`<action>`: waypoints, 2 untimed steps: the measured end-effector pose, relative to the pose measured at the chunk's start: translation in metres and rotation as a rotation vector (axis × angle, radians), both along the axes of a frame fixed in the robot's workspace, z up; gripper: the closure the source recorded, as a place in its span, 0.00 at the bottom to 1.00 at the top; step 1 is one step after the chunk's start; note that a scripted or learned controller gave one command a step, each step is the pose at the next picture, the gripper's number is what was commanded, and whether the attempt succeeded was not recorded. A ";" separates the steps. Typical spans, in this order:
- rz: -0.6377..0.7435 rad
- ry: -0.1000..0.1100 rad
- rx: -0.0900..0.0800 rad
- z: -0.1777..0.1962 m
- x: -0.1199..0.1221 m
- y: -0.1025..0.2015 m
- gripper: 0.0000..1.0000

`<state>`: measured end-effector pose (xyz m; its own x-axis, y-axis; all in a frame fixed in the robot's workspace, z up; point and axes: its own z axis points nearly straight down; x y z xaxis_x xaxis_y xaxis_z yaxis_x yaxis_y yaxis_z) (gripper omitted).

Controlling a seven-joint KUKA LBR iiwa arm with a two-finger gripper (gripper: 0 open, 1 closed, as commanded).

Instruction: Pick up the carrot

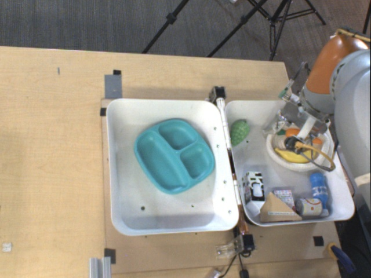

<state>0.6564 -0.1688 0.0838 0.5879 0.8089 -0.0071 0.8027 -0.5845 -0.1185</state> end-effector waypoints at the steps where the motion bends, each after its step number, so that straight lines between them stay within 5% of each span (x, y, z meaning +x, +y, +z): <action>1: -0.300 -0.096 -0.079 0.129 -0.018 -0.019 0.00; 2: -0.361 -0.089 -0.080 0.095 0.004 0.063 0.00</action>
<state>0.6603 -0.1062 0.1792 0.8361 0.5486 0.0019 0.5486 -0.8361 0.0000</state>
